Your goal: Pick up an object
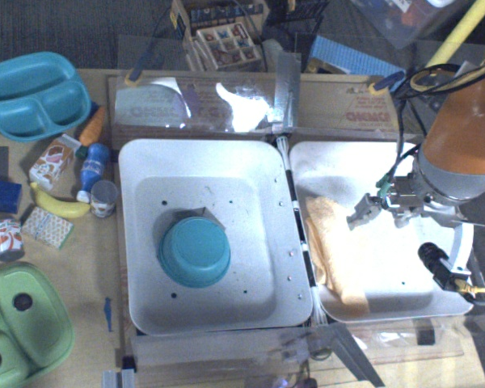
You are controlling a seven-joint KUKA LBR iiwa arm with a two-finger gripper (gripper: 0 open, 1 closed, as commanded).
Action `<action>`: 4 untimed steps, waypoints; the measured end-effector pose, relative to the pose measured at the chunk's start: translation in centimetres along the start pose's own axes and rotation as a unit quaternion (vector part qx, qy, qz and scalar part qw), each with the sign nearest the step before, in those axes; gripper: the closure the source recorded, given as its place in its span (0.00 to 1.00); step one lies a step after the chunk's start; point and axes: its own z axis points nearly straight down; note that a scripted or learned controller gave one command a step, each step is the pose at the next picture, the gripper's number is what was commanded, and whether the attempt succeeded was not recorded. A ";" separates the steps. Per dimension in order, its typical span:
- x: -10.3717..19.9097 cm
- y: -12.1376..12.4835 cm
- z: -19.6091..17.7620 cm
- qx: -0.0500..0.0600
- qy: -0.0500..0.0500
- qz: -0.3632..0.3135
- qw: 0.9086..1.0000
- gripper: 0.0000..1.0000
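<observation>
The claw (385, 206) hangs low over the right bin (347, 162), its grip state impossible to tell, beside the tan pad (333, 253), a likely target, against the bin's left wall.

Little could be read. The cardboard wall (339, 111) behind the two bins carried red printed lettering near its right end, too blurred to make out. The small carton (52, 164) and the little can (6, 238) on the tabletop at the left bore printed labels, but their words were too small to tell. The boxed set (226, 39) beyond the bins showed pictures, no legible text
</observation>
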 end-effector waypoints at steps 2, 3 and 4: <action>-1.8 6.1 11.6 -0.009 -0.002 0.015 1.000 0.00; -1.7 6.3 10.4 -0.011 -0.001 0.016 1.000 1.00; 0.9 7.0 2.3 -0.002 -0.001 -0.106 0.994 1.00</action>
